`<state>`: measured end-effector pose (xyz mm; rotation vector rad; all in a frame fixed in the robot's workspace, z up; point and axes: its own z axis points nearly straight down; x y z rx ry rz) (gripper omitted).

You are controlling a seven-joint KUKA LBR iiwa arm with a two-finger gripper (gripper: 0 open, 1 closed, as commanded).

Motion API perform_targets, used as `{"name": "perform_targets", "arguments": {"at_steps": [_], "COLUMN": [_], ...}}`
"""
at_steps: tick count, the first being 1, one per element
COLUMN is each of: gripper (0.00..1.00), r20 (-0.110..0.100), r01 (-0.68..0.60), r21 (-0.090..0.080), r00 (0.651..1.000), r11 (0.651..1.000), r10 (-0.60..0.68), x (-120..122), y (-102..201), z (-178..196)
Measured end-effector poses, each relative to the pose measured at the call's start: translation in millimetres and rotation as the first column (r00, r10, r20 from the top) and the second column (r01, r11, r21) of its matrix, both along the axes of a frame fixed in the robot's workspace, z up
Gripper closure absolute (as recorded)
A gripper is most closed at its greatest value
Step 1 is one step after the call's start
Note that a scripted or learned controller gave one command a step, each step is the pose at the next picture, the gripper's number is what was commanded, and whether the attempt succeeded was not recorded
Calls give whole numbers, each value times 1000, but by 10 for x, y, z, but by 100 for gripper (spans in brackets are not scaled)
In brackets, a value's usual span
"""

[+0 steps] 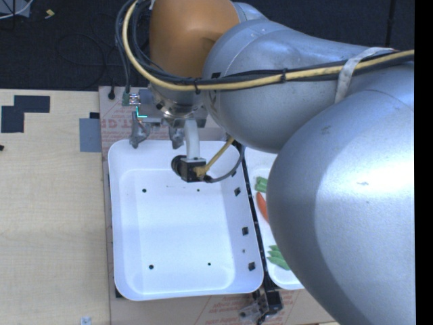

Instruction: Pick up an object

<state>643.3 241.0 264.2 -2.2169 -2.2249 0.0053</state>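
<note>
My gripper (157, 139) hangs over the far rim of the left white bin (177, 230), near its back left corner. Its two grey fingers (138, 139) stand apart, open, with nothing between them. In the right bin (287, 282), mostly hidden under the arm, lie an orange-red object (262, 206), a green piece (260, 182) by the far end and another green piece (278, 256) nearer the front.
The big grey arm covers most of the right bin and the right side of the view. A pale wooden bench top (51, 215) with dark grey patches (88, 134) stretches to the left of the bins. Cardboard (116, 117) lies under the bins.
</note>
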Motion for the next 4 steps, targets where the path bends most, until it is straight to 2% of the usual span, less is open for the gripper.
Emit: {"name": "perform_targets", "arguments": {"at_steps": [1, 2, 3, 4], "gripper": [0, 0, 0, 0], "r20": [-7, -16, -5, -5], "r01": [4, 6, 7, 6], "r21": [-1, -6, -2, 0], "r00": [1000, 1000, 1000, 1000], "r11": [1000, 1000, 1000, 1000], "r10": [-4, -6, -7, -6], "x": [-394, -641, -683, -902], "y": [15, -279, -602, -885], "z": [-455, -1628, -1785, -1775]}}
